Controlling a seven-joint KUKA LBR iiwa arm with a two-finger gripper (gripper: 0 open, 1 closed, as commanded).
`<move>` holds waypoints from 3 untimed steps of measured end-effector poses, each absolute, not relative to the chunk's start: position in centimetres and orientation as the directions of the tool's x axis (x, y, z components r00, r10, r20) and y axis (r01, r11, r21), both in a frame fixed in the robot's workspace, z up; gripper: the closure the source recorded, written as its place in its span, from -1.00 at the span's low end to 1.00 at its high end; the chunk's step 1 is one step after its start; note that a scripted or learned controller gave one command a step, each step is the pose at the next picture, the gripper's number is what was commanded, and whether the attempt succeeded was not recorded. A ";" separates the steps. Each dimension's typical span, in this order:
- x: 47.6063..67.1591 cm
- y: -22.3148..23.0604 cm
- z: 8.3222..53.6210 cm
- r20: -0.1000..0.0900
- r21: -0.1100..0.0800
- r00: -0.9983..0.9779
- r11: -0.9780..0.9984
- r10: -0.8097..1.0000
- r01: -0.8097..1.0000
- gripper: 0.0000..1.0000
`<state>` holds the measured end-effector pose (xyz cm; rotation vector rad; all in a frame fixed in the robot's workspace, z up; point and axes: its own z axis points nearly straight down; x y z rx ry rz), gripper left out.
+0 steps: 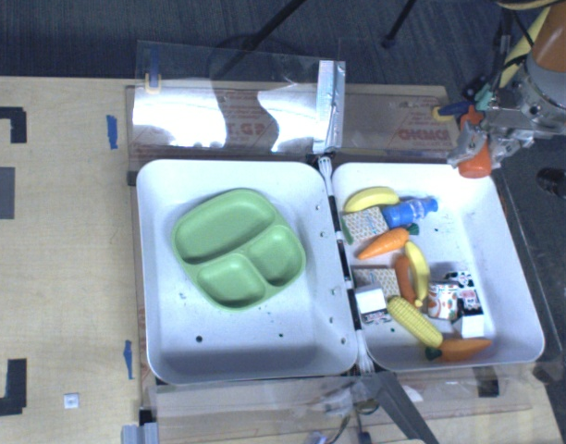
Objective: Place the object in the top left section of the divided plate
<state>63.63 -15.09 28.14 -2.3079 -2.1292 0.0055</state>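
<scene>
Your gripper (475, 155) hung over the right bin's (519, 276) top right corner, with a small orange object (476, 165) at its tip; I couldn't tell if it was clamped. The green divided plate (239, 246) sat in the left bin (163, 322), well apart. The banana (370, 197), blue bottle (409, 211), carrot (385, 242) and corn (414, 321) lay in the right bin.

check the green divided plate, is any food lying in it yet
No, the green divided plate in the left bin shows bare sections, while the toy foods, such as the banana, lie in the right bin.
</scene>
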 end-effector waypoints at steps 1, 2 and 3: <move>65.8 -7.9 19.4 0.002 -0.006 -0.177 0.177 0.984 0.984 1.00; 64.3 -1.7 18.1 0.001 -0.006 -0.242 0.242 0.970 0.970 1.00; 63.1 5.8 18.2 0.001 -0.007 -0.295 0.295 0.956 0.956 1.00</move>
